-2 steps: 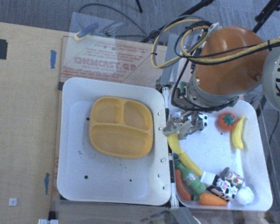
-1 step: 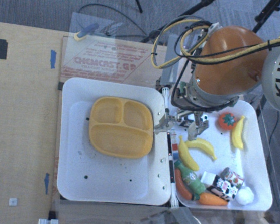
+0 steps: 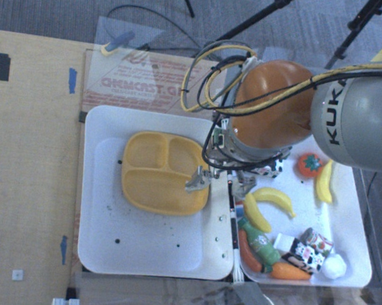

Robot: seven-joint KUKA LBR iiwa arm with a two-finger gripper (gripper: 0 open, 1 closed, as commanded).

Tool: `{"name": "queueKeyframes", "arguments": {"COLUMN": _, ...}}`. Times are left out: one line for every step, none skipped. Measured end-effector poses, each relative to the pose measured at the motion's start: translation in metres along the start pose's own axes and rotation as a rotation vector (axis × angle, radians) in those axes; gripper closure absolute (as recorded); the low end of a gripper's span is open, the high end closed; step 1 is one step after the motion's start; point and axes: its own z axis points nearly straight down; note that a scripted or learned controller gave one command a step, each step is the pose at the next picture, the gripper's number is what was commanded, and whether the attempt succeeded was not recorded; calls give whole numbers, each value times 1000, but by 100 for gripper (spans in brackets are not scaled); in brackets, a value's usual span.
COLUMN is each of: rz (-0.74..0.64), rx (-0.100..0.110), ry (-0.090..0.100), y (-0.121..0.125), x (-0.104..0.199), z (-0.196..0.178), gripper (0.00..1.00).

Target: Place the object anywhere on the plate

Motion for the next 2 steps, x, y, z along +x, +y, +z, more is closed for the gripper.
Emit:
{"name": "queueKeyframes", "arguments": {"rz": 21, "rx": 4, "ry": 27, "y": -5, "x": 20, "z": -13, "gripper": 100}}
{"name": "queueKeyframes", "arguments": {"rz": 86, "rx": -2, "ry": 33, "y": -21, "x": 17, "z": -11, "gripper": 100}}
